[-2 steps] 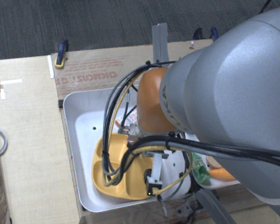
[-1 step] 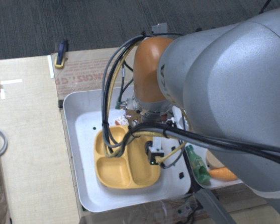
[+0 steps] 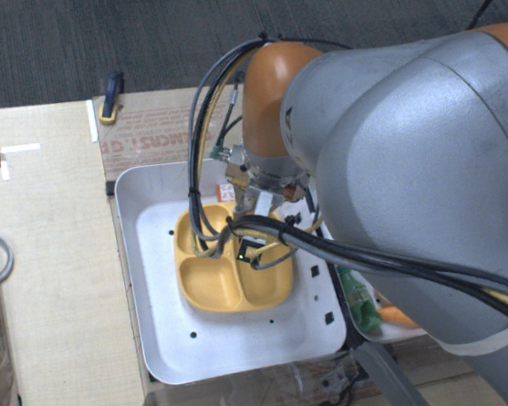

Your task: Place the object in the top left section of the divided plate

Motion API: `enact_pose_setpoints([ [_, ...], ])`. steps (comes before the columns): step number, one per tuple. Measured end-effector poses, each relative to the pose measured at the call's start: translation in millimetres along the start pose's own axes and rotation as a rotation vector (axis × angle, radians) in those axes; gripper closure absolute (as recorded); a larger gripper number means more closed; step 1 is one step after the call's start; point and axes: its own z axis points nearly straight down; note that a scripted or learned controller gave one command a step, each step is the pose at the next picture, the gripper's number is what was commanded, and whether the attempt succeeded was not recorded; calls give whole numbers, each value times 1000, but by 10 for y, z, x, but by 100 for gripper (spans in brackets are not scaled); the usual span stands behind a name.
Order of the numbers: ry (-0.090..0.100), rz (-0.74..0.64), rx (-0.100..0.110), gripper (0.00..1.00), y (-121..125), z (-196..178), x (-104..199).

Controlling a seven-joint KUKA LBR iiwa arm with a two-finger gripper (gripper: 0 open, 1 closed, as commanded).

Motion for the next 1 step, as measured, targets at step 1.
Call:
enact_pose_setpoints([
  [1,-2,-6,-14,100,-835,5,574],
])
